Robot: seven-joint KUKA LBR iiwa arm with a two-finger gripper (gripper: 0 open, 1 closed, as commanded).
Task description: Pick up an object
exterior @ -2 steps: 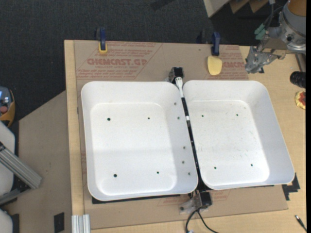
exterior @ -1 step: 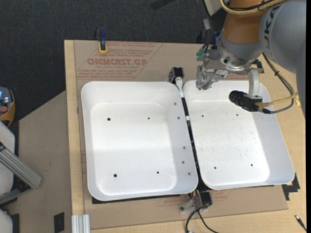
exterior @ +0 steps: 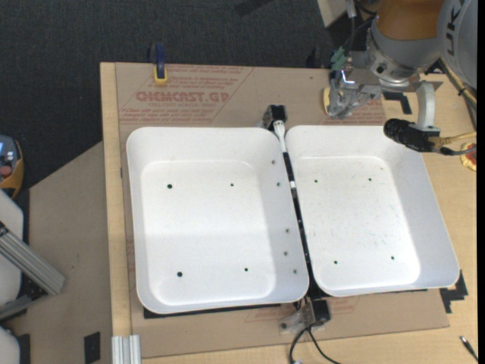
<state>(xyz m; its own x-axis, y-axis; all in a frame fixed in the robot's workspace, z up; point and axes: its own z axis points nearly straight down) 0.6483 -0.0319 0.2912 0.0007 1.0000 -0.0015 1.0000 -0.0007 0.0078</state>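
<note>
Object between fingers: none seen; hand [exterior: 347, 105] hangs behind right bin [exterior: 424, 203], grip state unclear.

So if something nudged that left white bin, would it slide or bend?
Probably light and a bit flexible: the left white bin looks thin-walled and shallow. It likely wouldn't slide far, since black clips sit along the seam it shares with the right bin, seemingly pinning both. Its smooth surface may be slippery.
</note>
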